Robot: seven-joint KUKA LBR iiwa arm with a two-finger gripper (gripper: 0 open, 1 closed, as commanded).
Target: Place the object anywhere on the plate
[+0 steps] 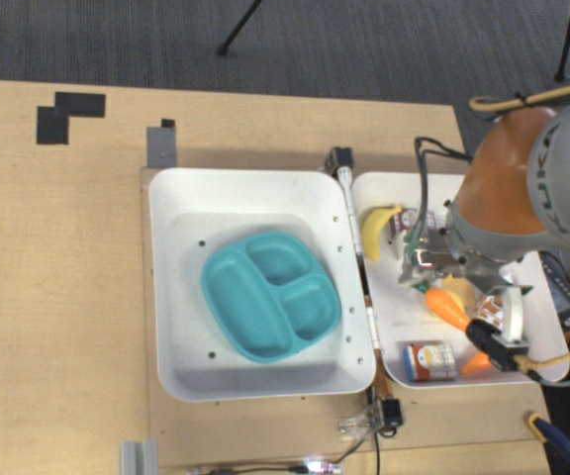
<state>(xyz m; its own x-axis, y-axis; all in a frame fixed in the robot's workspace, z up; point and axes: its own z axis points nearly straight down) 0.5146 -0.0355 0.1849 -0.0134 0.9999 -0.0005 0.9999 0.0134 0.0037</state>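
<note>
In the right bin [389,359] my claw [426,262] hangs beside the banana [377,228], presumably hunting a pick. Its state I cannot tell. The teal plate [270,295] waits.

Teal three-compartment plate [270,296] flat, left bin.

Divided plastic plate [270,295]: teal, plain. 2 shallow bins [181,265]: white. Curved banana [376,231]: yellow. Tapered carrot [448,310]: orange. Small can [430,361]: white and blue label with red patch. Arm [522,181]: grey, orange band. Bench [57,295]: pale wood with black marks.
</note>
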